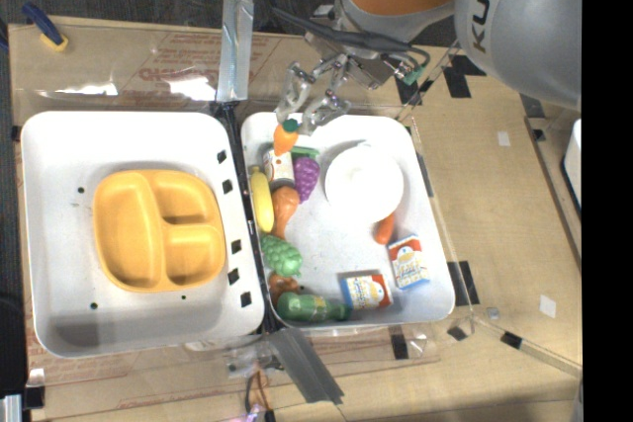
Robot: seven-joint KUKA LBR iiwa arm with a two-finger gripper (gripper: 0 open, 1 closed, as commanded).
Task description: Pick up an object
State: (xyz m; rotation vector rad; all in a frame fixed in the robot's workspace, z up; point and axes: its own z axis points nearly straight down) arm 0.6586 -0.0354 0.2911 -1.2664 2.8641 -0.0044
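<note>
My gripper (311,100) hangs over the far left corner of the right bin (431,242), its two metal fingers (295,86) spread open with nothing between them. Just below the fingers lies an orange toy carrot with a green tip (285,137), beside a small bottle (283,167). Purple grapes (307,177), a yellow banana (261,201) and an orange fruit (286,208) crowd the bin's left side. A white round plate (364,181) sits in the bin's middle.
Toward the front of the right bin lie a green leafy toy (281,257), a green cucumber (311,307), two small cartons (364,291) (406,263) and a small orange piece (385,230). The left bin (49,153) holds a yellow divided tray (158,230).
</note>
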